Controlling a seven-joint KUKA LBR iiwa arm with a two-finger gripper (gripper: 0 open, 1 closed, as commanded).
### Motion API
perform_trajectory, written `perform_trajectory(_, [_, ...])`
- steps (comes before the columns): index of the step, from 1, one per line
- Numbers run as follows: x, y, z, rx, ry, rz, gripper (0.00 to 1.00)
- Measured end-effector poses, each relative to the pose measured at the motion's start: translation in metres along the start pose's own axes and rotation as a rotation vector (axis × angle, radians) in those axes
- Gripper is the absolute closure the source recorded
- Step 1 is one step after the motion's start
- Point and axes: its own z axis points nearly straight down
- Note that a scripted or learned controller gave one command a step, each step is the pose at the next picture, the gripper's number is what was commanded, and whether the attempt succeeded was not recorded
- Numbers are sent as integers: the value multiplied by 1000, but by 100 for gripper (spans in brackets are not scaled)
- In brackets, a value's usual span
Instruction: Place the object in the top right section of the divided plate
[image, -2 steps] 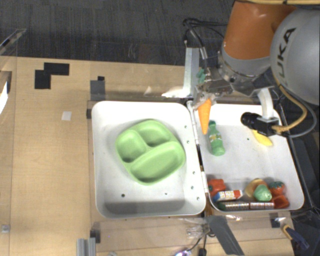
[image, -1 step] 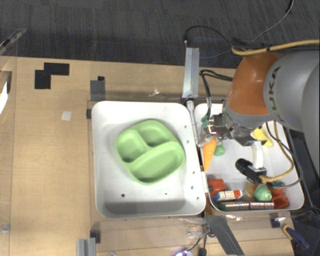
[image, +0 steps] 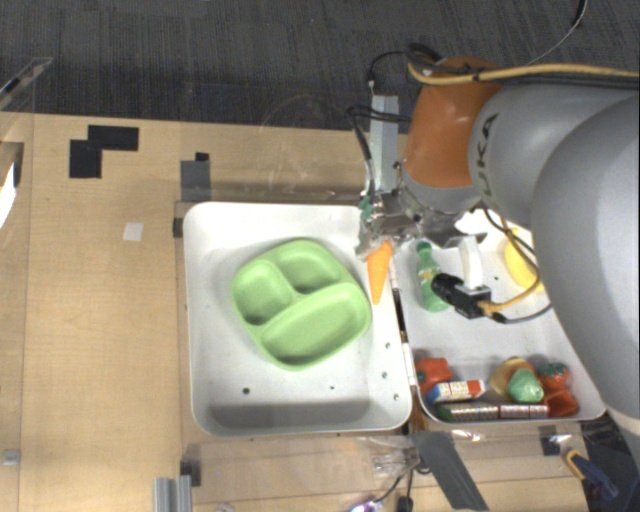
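A green divided plate (image: 300, 301) lies in the left white bin (image: 220, 400), with two small sections at its far side and one large section nearer the front. An orange toy carrot (image: 378, 272) hangs point down from my gripper (image: 377, 236), whose fingers are shut on its top end. The carrot is above the rim between the two bins, just right of the plate's top right section (image: 310, 264). The arm with its orange band (image: 445, 125) reaches in from the right.
The right bin (image: 590, 405) holds a green bottle (image: 430, 275), a yellow item (image: 520, 262), and several toy foods along its front, among them a red can (image: 452, 387) and a green and yellow piece (image: 522, 381). A black cable fitting (image: 462, 293) hangs by the bottle.
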Motion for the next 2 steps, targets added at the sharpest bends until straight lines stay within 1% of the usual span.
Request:
perform_trajectory(1, [76,41,-4,-4,0,-335,100])
perform_trajectory(2, [36,-56,-1,-1,0,-489,100])
